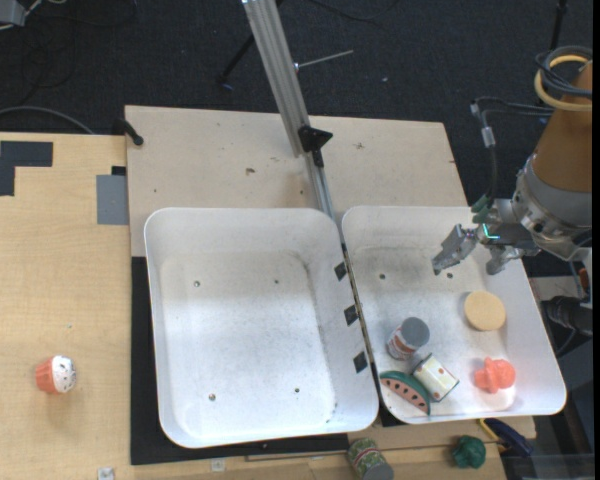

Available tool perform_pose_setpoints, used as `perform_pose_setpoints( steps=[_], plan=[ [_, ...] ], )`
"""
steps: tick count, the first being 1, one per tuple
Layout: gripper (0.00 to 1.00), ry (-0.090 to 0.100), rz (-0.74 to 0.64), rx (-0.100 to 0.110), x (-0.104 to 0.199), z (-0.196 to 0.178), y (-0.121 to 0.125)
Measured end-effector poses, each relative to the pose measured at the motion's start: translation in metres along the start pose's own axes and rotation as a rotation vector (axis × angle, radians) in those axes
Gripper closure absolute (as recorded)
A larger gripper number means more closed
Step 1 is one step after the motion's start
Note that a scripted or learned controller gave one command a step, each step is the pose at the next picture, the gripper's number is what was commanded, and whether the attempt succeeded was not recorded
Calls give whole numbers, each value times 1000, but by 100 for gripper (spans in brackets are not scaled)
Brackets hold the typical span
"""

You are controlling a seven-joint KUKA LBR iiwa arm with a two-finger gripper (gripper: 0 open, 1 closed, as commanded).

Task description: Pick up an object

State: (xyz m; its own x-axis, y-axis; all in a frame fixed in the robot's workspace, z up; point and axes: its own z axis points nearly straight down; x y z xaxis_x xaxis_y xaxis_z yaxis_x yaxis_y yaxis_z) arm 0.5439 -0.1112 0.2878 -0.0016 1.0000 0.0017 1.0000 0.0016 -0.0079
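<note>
The objects to pick lie in the right bin (545, 363), all in its near half, below the gripper (475, 253) as I look at the bench. A round tan disc (485, 311) is the closest one, just under the jaws and a little to the right. Lower and to the left stands a small can with a grey lid (410, 337). Beside the can, lower still, rests a small white box (436, 377), and a watermelon slice toy (405, 389) lies against the near left corner of this bin, touching the box or almost so. A pink toy (496, 375) sits near the front right rim, well apart from the can.

The left bin (170, 268) is on the far side from the jaws, across the divider where both bins meet.

The arm (560, 168) comes in from the right and bends down over the right bin's upper part. The two fingers stand apart, one pointing left and down, the other shorter on the right, and nothing is between them. They hang over bare white floor of the bin, not touching any object.

Around the jaws the bin floor is free above and to the left, up to the divider. Outside the bins, a small red and white toy (55, 375) lies on the wooden table (40, 268) far left, and a green object (469, 452) sits past the front rim.
</note>
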Motion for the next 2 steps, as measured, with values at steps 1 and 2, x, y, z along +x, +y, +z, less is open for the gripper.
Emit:
perform_pose_setpoints(
  steps=[1, 2],
  plan=[
    [0, -1, 3, -5, -1, -2, 0],
    [0, 0, 2, 0, -10, 49, -4]
  ],
)
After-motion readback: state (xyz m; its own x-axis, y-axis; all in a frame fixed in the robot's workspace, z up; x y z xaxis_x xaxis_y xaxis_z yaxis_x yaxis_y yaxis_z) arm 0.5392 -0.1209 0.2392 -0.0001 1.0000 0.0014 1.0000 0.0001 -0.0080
